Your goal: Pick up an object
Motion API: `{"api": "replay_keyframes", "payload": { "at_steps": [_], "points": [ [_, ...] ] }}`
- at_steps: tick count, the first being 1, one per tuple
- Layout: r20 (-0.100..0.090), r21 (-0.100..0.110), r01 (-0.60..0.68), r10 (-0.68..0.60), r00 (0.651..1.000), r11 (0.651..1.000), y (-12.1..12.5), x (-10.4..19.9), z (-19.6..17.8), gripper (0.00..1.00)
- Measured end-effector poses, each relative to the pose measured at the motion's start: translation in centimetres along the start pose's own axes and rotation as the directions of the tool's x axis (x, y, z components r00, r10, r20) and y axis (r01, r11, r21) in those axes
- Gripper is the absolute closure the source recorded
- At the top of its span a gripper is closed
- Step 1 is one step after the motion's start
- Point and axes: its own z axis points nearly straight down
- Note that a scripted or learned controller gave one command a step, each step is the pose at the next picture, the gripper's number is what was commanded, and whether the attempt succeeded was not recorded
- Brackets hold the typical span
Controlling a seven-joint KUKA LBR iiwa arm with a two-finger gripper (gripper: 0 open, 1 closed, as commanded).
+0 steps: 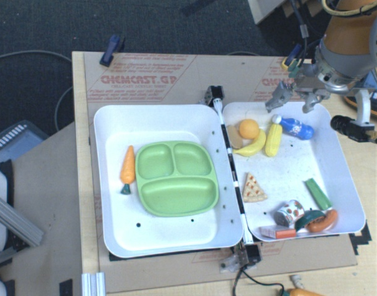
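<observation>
Camera view, looking down at a slant: your gripper [295, 100] hangs over the far edge of the right bin [343, 165], fingers spread wide with nothing between them. One fingertip sits at the left, the other at the right, and the gap between them is bare bin rim.

Just below the gripper you've got the blue bottle [296, 128] lying on its side, closest of all the candidates. A touch to the lower left of the gripper lies the corn cob [273, 139], with the banana [252, 147] curled against it and the orange ball [248, 129] just beyond that, by the divider.

Further down from the gripper, toward the near side, the pizza slice [253, 189] rests beside the divider. Well below the gripper, at the bin's near corner, you see a green block [316, 193], a small printed can [289, 213], a sausage [322, 221] and a red-ended marker [278, 232] clustered together.

Far off to the gripper's lower left, across the divider, the left bin [108, 165] carries a green divided plate [176, 178] and a toy carrot [128, 167] just beside the plate.
</observation>
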Motion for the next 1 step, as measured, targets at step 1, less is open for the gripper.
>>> {"api": "replay_keyframes", "payload": {
  "at_steps": [1],
  "points": [
    [-0.001, 0.002, 0.0, 0.0, 1.0, 1.0, 3.06, 2.32, 6.44, 0.0]
  ]
}}
